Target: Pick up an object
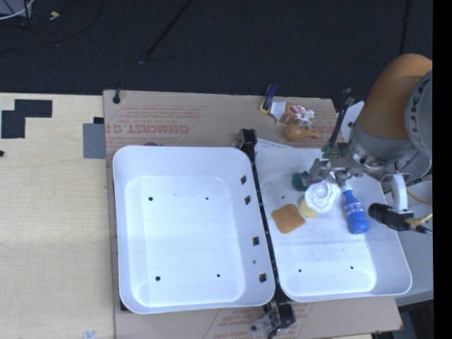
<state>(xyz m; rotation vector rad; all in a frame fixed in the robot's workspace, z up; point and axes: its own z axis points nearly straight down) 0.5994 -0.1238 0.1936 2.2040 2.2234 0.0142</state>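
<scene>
The right bin (353, 274) holds several small objects near its far edge. A flat orange-brown piece (287, 218) lies toward the bin's left side. Beside it sits a white and yellow object (319, 198), and a blue bottle (355, 213) lies to its right. A small green object (302, 181) rests at the far rim. My gripper (333, 169) hangs low over this cluster, just behind the white object and next to the green one. Nothing visibly sits in its grasp.
The left bin (127, 189) stands beside the right one, with a black divider (256, 210) between them. On the cardboard behind the right bin lie a tan object with a wrapper (298, 122) and a blue-yellow clip (268, 99). The arm's orange band (392, 90) looms at the right.
</scene>
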